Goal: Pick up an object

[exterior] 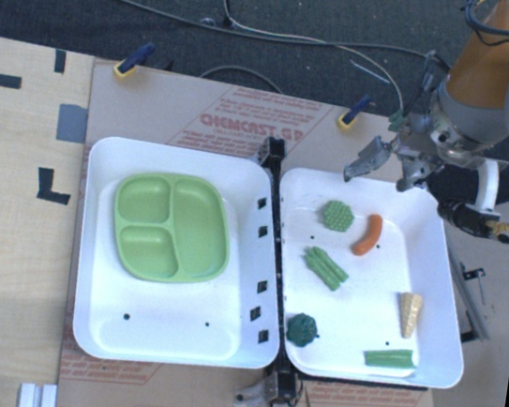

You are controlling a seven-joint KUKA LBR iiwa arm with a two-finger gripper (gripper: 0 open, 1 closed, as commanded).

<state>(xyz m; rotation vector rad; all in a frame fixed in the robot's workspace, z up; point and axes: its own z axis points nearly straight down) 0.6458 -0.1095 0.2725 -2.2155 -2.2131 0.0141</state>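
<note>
Table holds two bins; gripper (388, 168) hovers at right bin's (443, 273) 12 o'clock rim, jaws apart, nothing held, ready for sausage (368, 235).

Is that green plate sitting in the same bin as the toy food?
No, the green plate lies alone in the left bin, while the food pieces such as the sausage lie in the right bin.

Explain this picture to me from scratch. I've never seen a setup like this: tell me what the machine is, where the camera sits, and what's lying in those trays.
The camera looks down at a slant on a bench. From the right reaches a robot arm, grey with an orange band, ending in a two-finger gripper, open and holding nothing, above the right bin's far edge. That bin holds toy food: a round green piece, an orange sausage, green stalks, dark broccoli, a pale wedge and a green stick. The left bin holds a green divided plate.
</note>
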